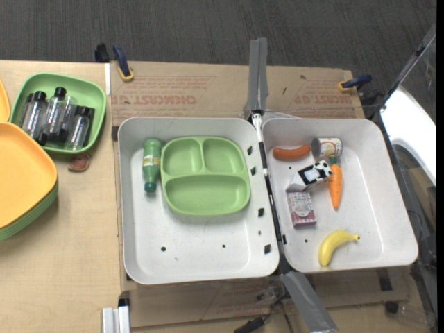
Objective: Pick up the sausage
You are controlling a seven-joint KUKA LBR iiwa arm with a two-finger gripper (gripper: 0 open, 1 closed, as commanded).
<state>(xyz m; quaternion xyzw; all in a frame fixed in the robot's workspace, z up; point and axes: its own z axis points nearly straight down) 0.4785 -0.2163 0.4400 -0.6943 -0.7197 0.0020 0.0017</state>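
Observation:
The sausage (291,151) is a short orange-red link lying flat near the back left corner of the right bin (378,214). It lies roughly crosswise. Its right end is close to a small tin can (327,147) on its side. Just in front of it sits a black-and-white toy cow (318,173).
The right bin also holds a carrot (336,186), a pink carton (301,209) and a banana (334,245). In the left bin (194,248) lie a green divided plate (205,175) and a green bottle (151,164). A green tray of bottles (59,113) and orange plates (21,179) sit far left.

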